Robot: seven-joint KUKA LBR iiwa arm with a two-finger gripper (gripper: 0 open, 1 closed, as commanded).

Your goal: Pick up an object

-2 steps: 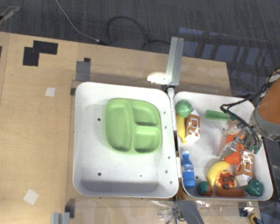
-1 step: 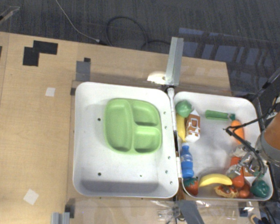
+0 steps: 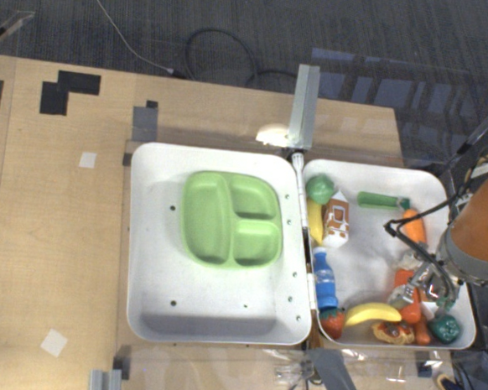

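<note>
The right bin (image 3: 365, 258) holds several toy foods. A green cucumber (image 3: 384, 200) and an orange carrot (image 3: 410, 227) lie at the back. A small white and brown box (image 3: 336, 221) lies beside a green round piece (image 3: 320, 187). A blue bottle (image 3: 325, 282) rests along the left wall. A yellow banana (image 3: 373, 314), a strawberry (image 3: 332, 324) and a dark green piece (image 3: 447, 329) lie at the front. My gripper (image 3: 426, 284) hangs low at the bin's right side, over red and orange pieces (image 3: 409, 308).
The left bin (image 3: 148, 292) holds a green divided plate (image 3: 229, 218). A metal post (image 3: 304, 106) stands behind the wall between the bins. The arm's orange band (image 3: 484, 221) overhangs the right bin's right edge.
</note>
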